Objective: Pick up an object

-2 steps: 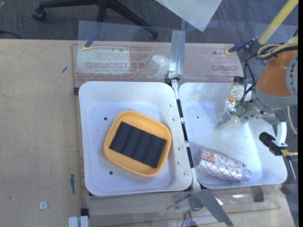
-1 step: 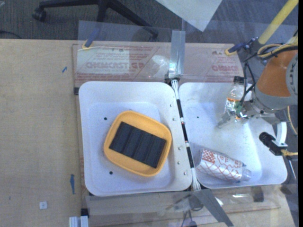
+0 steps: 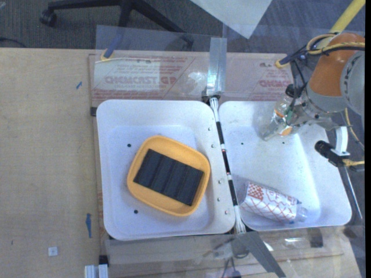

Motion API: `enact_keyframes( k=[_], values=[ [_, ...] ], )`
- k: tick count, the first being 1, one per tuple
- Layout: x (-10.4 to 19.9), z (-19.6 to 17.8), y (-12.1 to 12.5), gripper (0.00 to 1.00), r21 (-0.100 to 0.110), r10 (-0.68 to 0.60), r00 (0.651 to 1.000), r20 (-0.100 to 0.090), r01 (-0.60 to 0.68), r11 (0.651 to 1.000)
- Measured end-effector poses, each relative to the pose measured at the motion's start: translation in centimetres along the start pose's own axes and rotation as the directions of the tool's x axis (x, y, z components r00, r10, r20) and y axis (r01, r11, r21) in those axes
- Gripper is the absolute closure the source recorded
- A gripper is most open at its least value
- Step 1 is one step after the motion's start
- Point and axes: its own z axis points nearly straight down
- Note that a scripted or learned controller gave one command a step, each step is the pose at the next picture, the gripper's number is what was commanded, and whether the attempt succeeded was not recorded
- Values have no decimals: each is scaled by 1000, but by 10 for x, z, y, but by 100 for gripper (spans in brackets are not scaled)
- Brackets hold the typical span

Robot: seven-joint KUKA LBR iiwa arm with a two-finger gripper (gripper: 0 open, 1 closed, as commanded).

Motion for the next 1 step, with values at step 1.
enact_keyframes(
  k=[1],
  values=[
    [-2, 0, 9, 0, 9, -289, 957, 3, 289, 957]
  ],
)
